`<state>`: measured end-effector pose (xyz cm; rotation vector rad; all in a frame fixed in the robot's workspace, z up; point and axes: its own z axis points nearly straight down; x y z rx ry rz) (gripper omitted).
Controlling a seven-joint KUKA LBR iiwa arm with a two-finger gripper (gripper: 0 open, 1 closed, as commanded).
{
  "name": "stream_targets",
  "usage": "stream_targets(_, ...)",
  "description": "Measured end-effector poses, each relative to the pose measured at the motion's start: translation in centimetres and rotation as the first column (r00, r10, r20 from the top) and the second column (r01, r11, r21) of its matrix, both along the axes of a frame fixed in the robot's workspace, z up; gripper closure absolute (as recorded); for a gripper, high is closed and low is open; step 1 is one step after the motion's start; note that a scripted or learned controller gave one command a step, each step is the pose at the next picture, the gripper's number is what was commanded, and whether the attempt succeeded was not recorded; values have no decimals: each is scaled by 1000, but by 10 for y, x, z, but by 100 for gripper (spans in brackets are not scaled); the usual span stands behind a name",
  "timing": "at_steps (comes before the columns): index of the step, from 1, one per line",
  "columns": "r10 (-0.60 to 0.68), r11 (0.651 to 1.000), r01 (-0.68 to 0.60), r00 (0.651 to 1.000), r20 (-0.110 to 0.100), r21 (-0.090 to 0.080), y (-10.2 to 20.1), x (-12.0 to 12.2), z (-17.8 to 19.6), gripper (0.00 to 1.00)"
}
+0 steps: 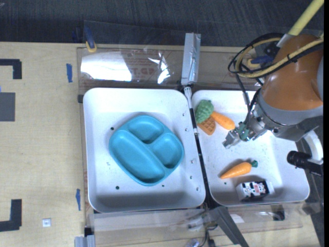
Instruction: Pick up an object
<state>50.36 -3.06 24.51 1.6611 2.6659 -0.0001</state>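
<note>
The right bin [288, 189] holds several small toys. A green broccoli-like piece [203, 109] lies at its upper left, with an orange waffle-like piece [207, 126] just below it and a carrot [223, 120] to its right. A second carrot [237, 170] lies lower down, and a black-and-white carton [254, 189] sits near the front edge. My gripper [232, 137] hangs over the middle of the right bin, just right of and below the upper carrot and above the lower one. No toy sits between its tips.
A blue divided plate [146, 148] lies in the left bin [97, 107]. A metal divider [191, 60] stands at the back between the bins. The arm's orange and grey body [293, 86] covers the right bin's upper right corner.
</note>
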Motion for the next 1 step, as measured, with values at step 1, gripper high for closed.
stream_targets(1, -255, 967, 255, 967, -6, -1, 50, 16, -45, 100)
